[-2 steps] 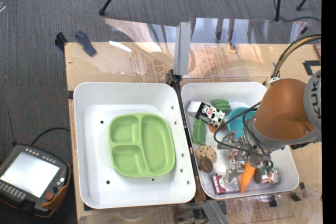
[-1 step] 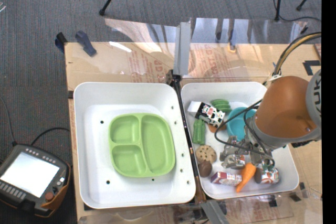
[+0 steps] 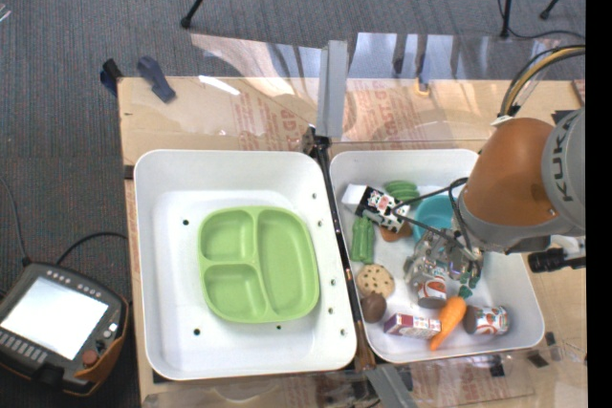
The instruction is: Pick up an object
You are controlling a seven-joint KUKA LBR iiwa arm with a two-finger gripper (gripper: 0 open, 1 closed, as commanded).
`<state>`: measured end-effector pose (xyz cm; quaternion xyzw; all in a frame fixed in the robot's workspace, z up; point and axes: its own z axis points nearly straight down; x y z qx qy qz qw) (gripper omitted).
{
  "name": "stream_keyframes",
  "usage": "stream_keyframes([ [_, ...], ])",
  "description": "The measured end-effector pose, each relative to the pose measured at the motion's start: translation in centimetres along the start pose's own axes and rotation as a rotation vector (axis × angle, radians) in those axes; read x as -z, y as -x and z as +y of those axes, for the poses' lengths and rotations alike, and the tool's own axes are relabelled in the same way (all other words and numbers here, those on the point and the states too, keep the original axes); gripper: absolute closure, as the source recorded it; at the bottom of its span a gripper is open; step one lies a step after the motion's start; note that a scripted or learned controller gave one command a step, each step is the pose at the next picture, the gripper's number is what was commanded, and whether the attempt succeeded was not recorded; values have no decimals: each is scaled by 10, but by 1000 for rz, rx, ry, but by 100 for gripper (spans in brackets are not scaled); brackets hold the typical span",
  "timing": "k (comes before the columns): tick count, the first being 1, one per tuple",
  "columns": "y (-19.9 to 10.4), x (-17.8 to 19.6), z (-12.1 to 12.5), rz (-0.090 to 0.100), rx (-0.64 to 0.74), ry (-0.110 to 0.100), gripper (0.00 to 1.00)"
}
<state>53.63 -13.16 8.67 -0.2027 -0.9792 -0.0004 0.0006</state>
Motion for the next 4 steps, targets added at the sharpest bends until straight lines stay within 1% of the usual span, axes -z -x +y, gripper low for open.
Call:
stream_keyframes([
  [1,-77,14,24,4,-254,-1,100],
  [2,-4,0,-20,-1,-274,-1,100],
  [3,-38,145,34,-9,-474,6,100],
  [4,-65,1,-1,5,-384,-2,100],
])
